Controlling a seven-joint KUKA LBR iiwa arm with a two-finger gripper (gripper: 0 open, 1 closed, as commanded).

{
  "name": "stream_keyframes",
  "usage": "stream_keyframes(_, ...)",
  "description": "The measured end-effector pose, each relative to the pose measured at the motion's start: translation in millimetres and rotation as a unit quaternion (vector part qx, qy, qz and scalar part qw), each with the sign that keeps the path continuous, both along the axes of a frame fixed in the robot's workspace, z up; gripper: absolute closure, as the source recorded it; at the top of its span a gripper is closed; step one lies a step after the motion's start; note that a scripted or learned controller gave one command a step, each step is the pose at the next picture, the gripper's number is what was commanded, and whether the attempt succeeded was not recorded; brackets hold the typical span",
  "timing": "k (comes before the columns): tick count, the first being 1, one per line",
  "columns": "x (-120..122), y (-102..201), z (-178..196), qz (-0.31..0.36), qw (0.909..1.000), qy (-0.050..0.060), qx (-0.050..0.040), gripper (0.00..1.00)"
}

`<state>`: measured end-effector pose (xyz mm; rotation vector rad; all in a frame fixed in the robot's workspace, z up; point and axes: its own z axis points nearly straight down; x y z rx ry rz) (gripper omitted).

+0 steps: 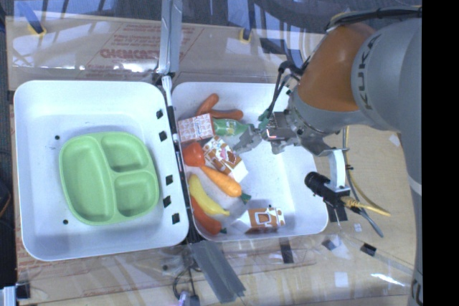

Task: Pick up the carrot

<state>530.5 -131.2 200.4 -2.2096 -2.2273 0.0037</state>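
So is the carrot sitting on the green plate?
No, the carrot lies in the right bin beside a banana, while the green plate is in the left bin.

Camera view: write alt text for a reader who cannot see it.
The gripper hangs low over the right bin, beside a pile of toy food: a carrot, a banana and small cartons. The left bin holds a green divided tray.

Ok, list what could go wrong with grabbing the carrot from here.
1. The carrot lies packed among a banana, a printed packet and a red item, so the fingers may catch a neighbour instead.
2. The gripper sits over the green bottle, up-bin from the carrot, so closing here would likely miss.
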Motion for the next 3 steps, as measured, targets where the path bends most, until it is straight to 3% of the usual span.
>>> stream_keyframes(1,-32.5,29.1,-104.8,0.15,0.9887,-0.002,-0.0003,0.0)
stream_keyframes(2,-32.2,29.3,-95.3,0.153,0.9883,-0.002,-0.0004,1.0)
stream_keyframes(3,-33.0,53.8,55.1,0.261,0.9655,-0.003,-0.0005,1.0)
